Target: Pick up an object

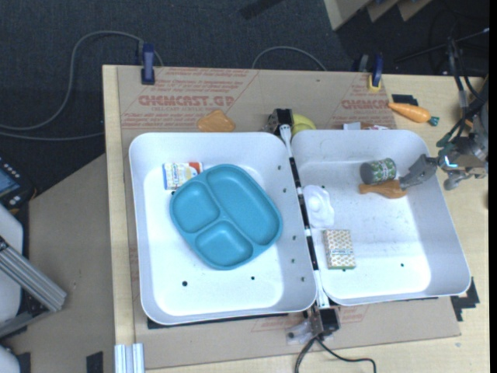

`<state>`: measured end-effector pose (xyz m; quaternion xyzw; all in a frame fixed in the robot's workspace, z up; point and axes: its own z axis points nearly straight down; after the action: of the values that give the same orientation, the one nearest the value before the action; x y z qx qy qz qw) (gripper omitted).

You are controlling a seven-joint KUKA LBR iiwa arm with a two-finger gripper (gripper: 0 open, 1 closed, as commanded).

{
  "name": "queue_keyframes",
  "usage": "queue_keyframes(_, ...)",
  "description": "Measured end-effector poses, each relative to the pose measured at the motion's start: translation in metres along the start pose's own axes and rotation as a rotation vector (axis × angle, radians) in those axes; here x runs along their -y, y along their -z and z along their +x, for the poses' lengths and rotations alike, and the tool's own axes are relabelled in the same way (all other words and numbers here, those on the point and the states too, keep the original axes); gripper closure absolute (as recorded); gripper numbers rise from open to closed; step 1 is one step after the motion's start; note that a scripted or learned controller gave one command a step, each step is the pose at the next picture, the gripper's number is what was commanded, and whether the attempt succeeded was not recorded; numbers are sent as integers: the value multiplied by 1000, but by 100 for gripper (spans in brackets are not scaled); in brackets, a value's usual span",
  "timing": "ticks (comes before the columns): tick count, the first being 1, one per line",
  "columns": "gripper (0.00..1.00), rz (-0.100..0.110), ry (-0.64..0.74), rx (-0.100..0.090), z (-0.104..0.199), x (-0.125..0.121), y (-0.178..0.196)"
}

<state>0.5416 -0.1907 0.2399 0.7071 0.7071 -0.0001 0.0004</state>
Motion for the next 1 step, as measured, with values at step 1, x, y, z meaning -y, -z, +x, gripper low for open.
queue_keyframes(1,0,4,5,-3,28,-92,-117)
